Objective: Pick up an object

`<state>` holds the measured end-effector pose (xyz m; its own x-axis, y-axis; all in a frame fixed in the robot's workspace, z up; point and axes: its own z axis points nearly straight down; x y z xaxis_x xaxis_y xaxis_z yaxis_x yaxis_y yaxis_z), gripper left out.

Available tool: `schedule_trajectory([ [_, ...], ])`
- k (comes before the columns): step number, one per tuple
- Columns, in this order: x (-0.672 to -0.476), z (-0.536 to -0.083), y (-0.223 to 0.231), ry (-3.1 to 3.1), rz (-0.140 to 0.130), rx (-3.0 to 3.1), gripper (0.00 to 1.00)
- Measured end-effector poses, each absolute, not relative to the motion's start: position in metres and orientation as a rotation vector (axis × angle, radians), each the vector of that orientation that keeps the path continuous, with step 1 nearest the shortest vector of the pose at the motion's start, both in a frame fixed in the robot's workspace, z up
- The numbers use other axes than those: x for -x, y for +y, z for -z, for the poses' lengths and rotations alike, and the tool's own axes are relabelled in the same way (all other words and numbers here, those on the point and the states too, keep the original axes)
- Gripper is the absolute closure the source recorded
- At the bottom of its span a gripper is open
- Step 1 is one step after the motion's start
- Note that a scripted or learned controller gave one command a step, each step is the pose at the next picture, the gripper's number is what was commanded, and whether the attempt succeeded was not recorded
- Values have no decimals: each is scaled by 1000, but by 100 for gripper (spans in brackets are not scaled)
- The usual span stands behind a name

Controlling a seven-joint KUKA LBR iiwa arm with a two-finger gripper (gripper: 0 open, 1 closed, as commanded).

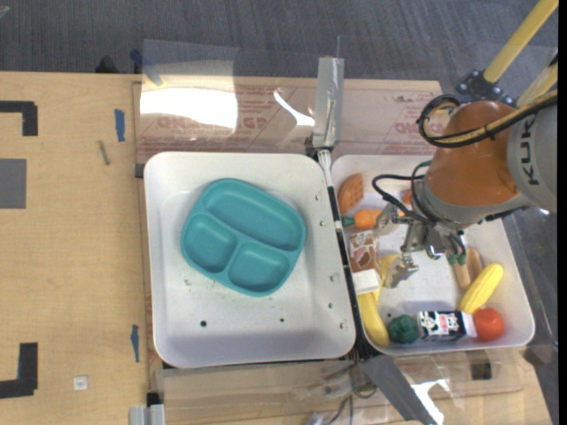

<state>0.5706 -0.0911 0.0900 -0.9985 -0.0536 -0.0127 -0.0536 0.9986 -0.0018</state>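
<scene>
The right bin [518, 264] holds several small objects. Among them are a brown oval piece [352, 189], an orange piece [365, 220], a printed packet [361, 255], a yellow banana [373, 315] and a green lump [405, 328]. A black-and-white bottle [443, 324] lies beside a red ball [491, 324], with a yellow corn-like piece [483, 288] and a brown stick [462, 268] nearby. My gripper [420, 257] hangs low over the bin's bare white floor, in the middle of these objects. It is open, with nothing between its fingers.
The left bin [168, 326] carries a teal divided plate [242, 235]. A metal divider [328, 113] stands between the bins at the back. The arm's orange band [469, 162] overhangs the right bin's far side. The wooden bench [62, 237] extends to the left.
</scene>
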Motion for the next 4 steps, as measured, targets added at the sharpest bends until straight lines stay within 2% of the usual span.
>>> schedule_trajectory([
  [1, -628, -139, -135, 3103, 1, -406, 0],
  [2, -637, -95, -98, 3084, 1, -557, 0],
  [3, -542, -90, -120, 3044, -1, -737, 0],
  [4, -546, -90, -100, 2966, 1, -990, 0],
])
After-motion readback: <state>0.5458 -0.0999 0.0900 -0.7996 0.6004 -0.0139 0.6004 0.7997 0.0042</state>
